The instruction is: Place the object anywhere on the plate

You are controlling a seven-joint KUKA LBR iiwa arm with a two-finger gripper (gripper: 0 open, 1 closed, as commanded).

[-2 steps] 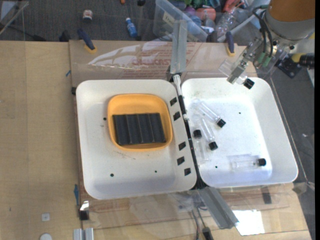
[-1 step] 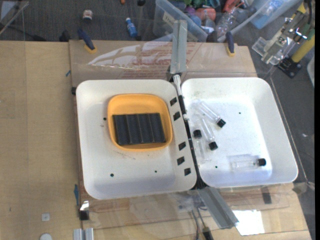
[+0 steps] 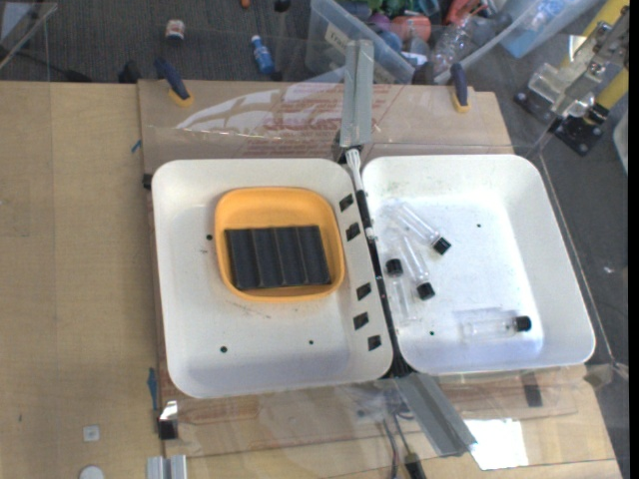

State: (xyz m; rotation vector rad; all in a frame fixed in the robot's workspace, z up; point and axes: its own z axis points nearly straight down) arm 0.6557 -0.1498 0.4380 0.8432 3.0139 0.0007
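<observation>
An orange plate (image 3: 232, 211) lies in the left white bin (image 3: 190, 337). A dark ribbed rectangular block (image 3: 278, 256) rests flat on the plate, covering most of its middle. In the right white bin (image 3: 559, 267) lie several clear plastic tubes with black caps: one near the bin's middle (image 3: 424, 232), two close to the divider (image 3: 411, 272), and one at the front right (image 3: 491, 323).
A metal divider rail (image 3: 356, 108) runs between the bins, with black clips along it. A clear tub of coloured toys (image 3: 419, 8) stands behind the bench. Blue clamps (image 3: 175, 83) hold the cardboard at the back edge.
</observation>
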